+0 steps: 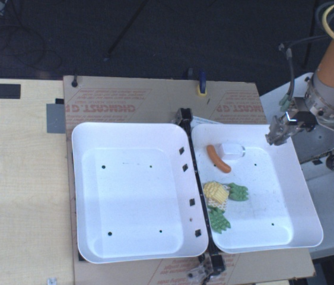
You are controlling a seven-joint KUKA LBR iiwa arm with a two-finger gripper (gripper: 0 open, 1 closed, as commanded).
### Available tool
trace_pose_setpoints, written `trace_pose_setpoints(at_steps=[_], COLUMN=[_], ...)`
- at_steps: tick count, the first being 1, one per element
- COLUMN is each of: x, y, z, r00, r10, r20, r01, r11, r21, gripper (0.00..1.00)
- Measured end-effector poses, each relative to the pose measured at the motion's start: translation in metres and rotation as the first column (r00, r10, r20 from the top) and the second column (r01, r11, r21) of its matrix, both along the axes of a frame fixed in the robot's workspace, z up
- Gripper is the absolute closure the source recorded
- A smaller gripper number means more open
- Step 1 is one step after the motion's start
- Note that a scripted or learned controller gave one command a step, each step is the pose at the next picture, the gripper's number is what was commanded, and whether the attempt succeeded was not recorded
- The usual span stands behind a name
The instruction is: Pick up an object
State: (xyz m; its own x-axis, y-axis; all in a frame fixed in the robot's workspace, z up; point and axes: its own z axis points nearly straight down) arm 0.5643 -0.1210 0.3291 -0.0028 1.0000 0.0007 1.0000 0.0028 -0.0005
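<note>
- Two white bins lie side by side; right bin (291,218) holds an orange sausage (219,158), yellow corn (215,192) and green leaves (226,206).
- Gripper (279,132) hangs over that bin's upper right rim, holding nothing.

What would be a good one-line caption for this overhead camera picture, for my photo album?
Robot gripper poised at the right bin's far edge, above a toy sausage and corn cob.

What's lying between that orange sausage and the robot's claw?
A small clear object beside the sausage, then bare white bin floor up to the gripper, in the camera view.
</note>
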Motion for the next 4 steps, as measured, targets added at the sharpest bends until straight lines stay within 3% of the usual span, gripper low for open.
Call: trace_pose_setpoints(at_steps=[1, 2, 3, 4], x=[-0.022, 0.002, -0.045, -0.078], y=[0.076, 0.134, 0.194, 0.231], z=[0.039, 0.076, 0.156, 0.210], r00=[1.000, 1.000, 1.000, 1.000], r10=[0.004, 0.003, 0.003, -0.001], r20=[0.001, 0.002, 0.002, -0.001], r01=[-0.004, -0.003, -0.003, 0.001], r11=[1.000, 1.000, 1.000, 1.000], r21=[0.001, 0.000, 0.000, -0.001], gripper=[1.00, 1.00, 1.00, 1.00])
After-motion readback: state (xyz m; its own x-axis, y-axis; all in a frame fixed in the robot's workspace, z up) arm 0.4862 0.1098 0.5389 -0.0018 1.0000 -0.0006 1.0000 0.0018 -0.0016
